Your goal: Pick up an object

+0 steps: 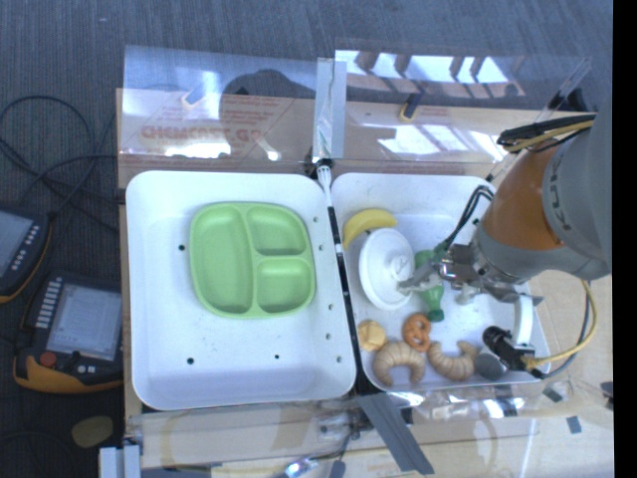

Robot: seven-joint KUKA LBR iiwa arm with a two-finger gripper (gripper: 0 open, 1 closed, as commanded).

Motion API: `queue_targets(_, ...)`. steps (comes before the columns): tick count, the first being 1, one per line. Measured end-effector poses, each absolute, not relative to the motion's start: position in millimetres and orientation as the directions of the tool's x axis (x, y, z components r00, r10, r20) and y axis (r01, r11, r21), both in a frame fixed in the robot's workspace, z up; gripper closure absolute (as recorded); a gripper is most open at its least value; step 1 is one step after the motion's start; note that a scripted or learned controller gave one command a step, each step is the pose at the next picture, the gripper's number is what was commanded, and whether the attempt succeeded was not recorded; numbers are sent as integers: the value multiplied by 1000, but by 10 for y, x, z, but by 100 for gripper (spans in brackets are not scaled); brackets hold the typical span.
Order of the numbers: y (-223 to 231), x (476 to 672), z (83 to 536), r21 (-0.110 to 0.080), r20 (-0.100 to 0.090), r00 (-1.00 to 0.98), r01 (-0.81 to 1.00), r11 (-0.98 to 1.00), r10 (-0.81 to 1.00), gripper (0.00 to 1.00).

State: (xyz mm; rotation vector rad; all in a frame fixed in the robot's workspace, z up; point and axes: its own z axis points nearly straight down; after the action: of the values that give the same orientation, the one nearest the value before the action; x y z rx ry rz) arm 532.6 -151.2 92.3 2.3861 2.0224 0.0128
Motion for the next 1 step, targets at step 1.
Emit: queue_targets(1,-1490,5346,1010,16,3,162,987,-162,987,100)
